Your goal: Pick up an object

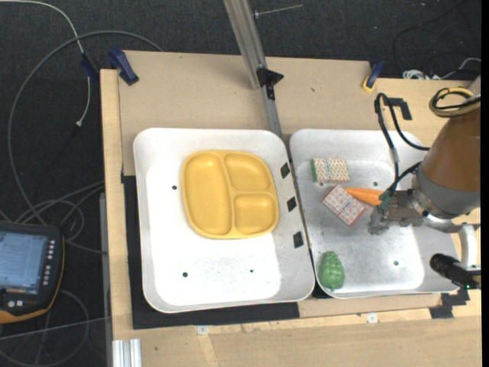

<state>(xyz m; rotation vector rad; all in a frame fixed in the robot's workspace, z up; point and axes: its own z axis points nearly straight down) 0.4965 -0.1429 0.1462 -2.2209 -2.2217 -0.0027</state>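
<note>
On the surface [191,98], the tool [380,224] is lowered beside the carrot [364,196] for a grab; its state cannot be told.

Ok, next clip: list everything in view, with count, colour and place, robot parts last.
bins: two, white, side by side on the bench
divided tray: one, yellow, in the left bin
patterned boxes: two, pale with dots, upper part of the right bin
carrot: one, orange, right bin, beside the boxes
round green object: one, green, near edge of the right bin
handheld screen: one, dark, on the floor at left
arm: one, grey and orange, from the right
gripper: one, dark, low in the right bin beside the carrot
</note>
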